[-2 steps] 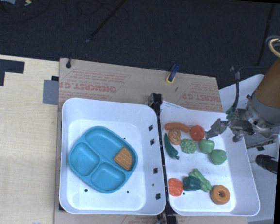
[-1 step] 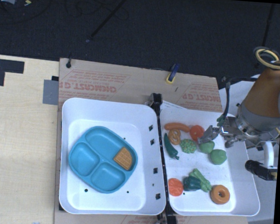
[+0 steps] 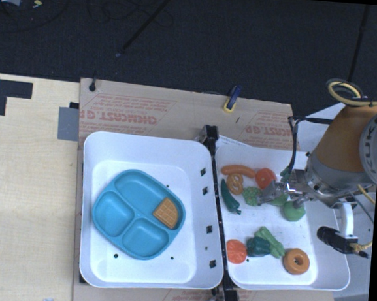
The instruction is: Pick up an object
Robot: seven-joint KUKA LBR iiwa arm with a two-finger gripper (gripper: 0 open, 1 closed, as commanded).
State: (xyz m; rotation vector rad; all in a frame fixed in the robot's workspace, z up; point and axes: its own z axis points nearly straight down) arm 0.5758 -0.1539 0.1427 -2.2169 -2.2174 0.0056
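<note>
From my remote feed the lighting is even and diffuse from overhead: the two white bins (image 3: 146,151) read bright but not blown out, with only soft, short shadows under the blue tray (image 3: 120,216). The dark floor (image 3: 185,35) at the top falls almost to black. Resolution is low, so I see small toys soft-edged, and the arm (image 3: 350,144) looks slightly blurred.
</note>
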